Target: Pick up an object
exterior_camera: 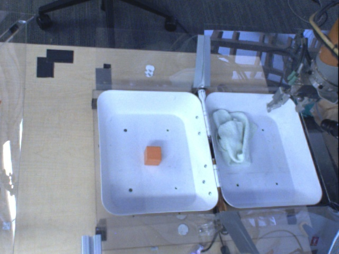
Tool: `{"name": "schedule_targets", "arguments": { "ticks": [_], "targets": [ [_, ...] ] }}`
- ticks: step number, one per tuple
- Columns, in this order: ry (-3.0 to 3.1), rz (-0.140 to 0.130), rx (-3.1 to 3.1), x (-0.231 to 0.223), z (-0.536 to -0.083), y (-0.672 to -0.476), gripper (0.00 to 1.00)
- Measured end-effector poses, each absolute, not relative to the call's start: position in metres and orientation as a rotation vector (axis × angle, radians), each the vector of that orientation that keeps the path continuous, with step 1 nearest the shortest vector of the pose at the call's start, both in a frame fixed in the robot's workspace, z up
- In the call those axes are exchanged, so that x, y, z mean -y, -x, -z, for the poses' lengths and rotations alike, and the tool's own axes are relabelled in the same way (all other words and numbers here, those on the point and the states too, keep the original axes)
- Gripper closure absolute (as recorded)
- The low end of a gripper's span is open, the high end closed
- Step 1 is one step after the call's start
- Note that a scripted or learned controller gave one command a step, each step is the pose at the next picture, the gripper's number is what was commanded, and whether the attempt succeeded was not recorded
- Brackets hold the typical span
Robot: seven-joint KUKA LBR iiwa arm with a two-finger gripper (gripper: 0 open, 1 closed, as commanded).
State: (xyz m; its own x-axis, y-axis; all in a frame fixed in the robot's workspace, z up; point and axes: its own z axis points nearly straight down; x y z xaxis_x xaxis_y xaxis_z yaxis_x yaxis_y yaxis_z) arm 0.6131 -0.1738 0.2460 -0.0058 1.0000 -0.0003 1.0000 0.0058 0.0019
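Visibility is the main problem here, honestly. Most of the arm (323, 62) is cut off at the right side of the frame, with just a bit of the orange band and a tangle of cables showing up top. The end effector (278, 100) sits over the far right corner of the right bin (286, 194), and it's a small grey blur against the clutter, so I can't tell how it's set or whether it has hold of anything. Nothing obvious is hanging from it, but that's as far as I'd go.

There's a clear panel across the back and left of the surface (53, 142) throwing reflections, which muddies the area behind the bins.

Object-wise: a small orange cube (153, 155) sits flat near the middle of the left bin (122, 200), well apart from the walls. Bright, clean edges, easy to spot. In the right bin, a crumpled pale cloth (233, 136) lies bunched against the left side, close to the divider between the bins.
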Motion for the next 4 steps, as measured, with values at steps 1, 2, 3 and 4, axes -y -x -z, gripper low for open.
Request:
{"name": "schedule_targets", "arguments": {
  "ticks": [1, 2, 3, 4],
  "targets": [
    [-1.750, -0.004, -2.605, 0.149, -0.254, -0.601, 0.00],
    [-2.028, -0.008, -2.388, 0.174, -0.098, -0.630, 0.00],
    [-2.020, -0.014, -2.389, 0.173, -0.110, -0.632, 1.00],
    [-1.473, -0.005, -2.765, 0.166, -0.187, -0.617, 1.00]
  ]
}}
